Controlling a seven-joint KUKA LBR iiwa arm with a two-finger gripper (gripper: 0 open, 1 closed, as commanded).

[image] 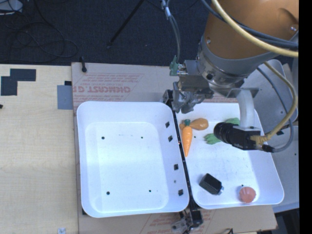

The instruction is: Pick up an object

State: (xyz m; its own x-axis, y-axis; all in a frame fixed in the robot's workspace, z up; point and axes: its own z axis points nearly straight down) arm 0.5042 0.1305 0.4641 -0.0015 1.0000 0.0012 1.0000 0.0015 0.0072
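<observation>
Orange carrot point(186, 139) is seen lying in the right bin point(273, 179), just below the gripper point(187, 101). Approach step is judged; finger state cannot be told. Descent over the carrot is needed next.

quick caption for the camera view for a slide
Gripper poised at the far left of the right bin, above a carrot; black block and pink ball lie nearer the camera.
</observation>
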